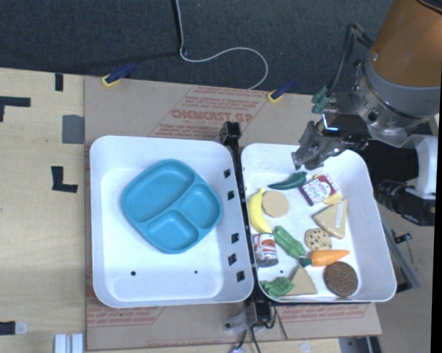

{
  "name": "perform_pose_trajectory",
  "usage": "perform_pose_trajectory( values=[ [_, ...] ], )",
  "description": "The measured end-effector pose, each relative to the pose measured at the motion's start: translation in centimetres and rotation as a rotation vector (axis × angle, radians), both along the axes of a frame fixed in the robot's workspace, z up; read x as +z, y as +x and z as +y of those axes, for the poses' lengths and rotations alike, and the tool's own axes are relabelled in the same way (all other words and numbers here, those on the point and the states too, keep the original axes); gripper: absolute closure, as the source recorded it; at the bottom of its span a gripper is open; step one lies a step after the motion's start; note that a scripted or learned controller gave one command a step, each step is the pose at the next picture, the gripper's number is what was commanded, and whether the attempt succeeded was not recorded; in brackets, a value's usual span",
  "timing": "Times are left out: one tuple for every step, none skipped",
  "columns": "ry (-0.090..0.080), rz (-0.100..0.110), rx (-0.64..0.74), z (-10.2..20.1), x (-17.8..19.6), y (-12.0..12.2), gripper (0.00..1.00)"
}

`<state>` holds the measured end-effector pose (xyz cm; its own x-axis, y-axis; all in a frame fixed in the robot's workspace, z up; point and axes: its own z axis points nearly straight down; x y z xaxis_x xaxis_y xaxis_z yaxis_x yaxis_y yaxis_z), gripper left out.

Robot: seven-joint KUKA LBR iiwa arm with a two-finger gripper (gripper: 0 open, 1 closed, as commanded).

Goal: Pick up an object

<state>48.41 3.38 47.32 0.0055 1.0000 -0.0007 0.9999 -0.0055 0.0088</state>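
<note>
- Camera view: 1 arm is reaching in from the right, and the gripper (307, 160) is hanging over the far edge of the right bin (375, 215), slanted down and toward the left.
- The dark fingers (304, 155) are blurring into the wrist hardware; how far apart they are standing cannot be told, and nothing is showing between them.
- Just below the fingertips a dark green pepper-like piece (288, 182) is lying across the bin floor, close to them but apparently apart from them; contact cannot be confirmed.
- Slightly beyond that, below and right of the fingers, a maroon packet (319, 189) is lying flat.
- Farther from the fingers: a banana (257, 211) touching a tan cookie (275, 204), a cheese wedge (332, 218), a carrot (327, 257), a small can (266, 249) and a brown round biscuit (341, 278).
- Well apart from the fingers, to the left, the left bin (103, 277) is holding 1 blue divided plate (171, 205).
- Judgement on step: approach or descent is in hand; no grasp is showing yet, so the pick is not done.
- Judgement on next move: it is calling for a short descent with the fingers straddling the green piece across its narrow width, then closing and lifting; the packet nearby is risking a nudge.
</note>
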Motion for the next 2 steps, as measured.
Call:
perform_pose_trajectory(
  values=[
    [-0.002, 0.014, 0.0, -5.1, -5.0, -0.1, 1.0],
    [0.001, 0.008, 0.012, 0.4, -3.0, 0.0, 1.0]
  ],
)
